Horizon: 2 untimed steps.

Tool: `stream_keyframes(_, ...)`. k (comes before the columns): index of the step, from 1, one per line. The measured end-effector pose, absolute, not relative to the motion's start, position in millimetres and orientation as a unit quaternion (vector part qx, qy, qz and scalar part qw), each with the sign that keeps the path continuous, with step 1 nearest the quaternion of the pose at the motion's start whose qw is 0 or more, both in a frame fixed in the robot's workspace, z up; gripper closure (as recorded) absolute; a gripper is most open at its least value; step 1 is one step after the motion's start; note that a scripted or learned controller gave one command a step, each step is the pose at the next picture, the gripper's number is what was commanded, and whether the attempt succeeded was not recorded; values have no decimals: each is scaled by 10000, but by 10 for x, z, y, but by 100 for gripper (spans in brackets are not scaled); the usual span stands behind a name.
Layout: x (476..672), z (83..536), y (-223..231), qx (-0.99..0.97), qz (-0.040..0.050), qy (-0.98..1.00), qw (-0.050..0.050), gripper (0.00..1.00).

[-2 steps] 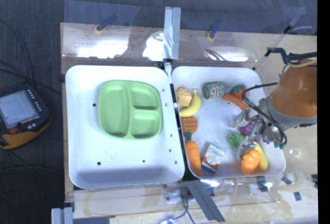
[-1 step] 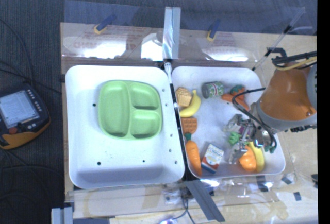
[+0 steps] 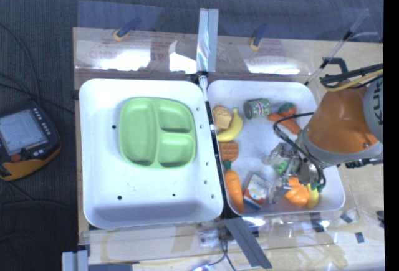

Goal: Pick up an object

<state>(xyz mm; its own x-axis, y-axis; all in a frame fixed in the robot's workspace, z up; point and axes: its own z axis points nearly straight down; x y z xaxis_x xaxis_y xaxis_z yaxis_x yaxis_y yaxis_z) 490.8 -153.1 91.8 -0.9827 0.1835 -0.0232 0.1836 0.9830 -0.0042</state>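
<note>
The two bins [image 3: 93, 157] are white. In the left bin lies a light green plate [image 3: 157, 132]. In the right bin there is a yellow banana [image 3: 232, 128], an orange carrot [image 3: 232, 187], a brown waffle [image 3: 229, 151] with a criss-cross pattern, and a tan bun [image 3: 221, 116]. A small can [image 3: 257, 108] is green and grey. A little carton [image 3: 255, 191] is white with red and blue. The arm [image 3: 340, 123] has a big orange band over grey. The floor [image 3: 37, 27] is dark blue-grey carpet.
</note>
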Motion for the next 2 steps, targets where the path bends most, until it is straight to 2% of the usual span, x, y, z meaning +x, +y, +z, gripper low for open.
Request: stream_keyframes(2, 4905, 918, -1477, 769, -46, 9970, 113, 0)
